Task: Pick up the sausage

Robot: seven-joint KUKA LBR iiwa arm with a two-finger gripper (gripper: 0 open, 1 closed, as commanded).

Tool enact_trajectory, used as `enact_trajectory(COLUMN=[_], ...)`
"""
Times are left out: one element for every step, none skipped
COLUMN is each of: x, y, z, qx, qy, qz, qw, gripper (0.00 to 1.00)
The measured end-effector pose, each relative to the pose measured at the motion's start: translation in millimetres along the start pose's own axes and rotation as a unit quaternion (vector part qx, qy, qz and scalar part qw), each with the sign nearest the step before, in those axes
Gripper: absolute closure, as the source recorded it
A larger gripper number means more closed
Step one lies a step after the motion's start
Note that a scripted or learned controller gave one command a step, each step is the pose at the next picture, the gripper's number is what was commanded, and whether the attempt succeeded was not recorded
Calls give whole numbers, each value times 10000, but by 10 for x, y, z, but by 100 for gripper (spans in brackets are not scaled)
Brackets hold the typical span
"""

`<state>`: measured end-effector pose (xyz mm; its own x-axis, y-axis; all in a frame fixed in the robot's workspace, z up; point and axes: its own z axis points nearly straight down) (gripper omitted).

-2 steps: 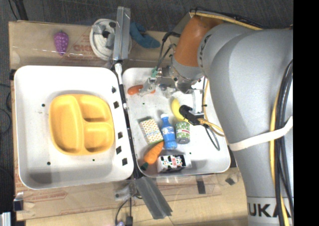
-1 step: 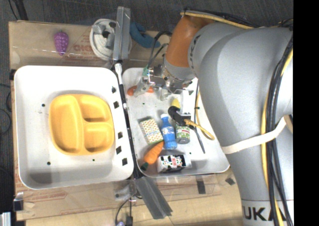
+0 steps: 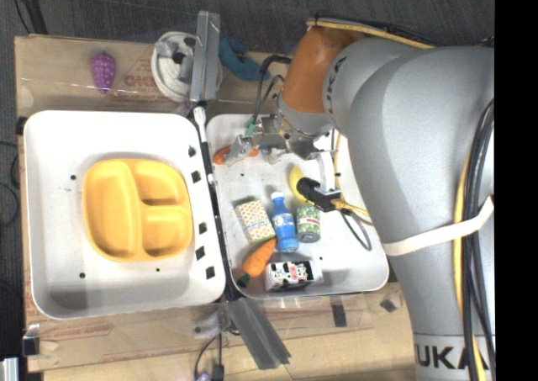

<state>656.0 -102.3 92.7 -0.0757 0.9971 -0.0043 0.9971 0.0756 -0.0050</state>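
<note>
A purple grape bunch (image 3: 102,71) lies on the bench (image 3: 59,55) beyond the left bin (image 3: 42,203), which holds a yellow divided tray (image 3: 137,207). In the right bin (image 3: 357,266), the orange sausage (image 3: 222,154) lies at the far left corner, just beside the gripper (image 3: 249,145); whether the gripper is released or clenched cannot be told. Nearer sit a patterned box (image 3: 254,219), a carrot (image 3: 259,258), a blue bottle (image 3: 283,223), a can (image 3: 308,223) and a banana (image 3: 296,182).

End effector (image 3: 252,142) fingers indistinct
</note>
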Motion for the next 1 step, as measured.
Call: enact_trajectory(x=[-12], y=[2], z=[-156], qx=[-16], qy=[21], qz=[504], qw=[9987], gripper=[0])
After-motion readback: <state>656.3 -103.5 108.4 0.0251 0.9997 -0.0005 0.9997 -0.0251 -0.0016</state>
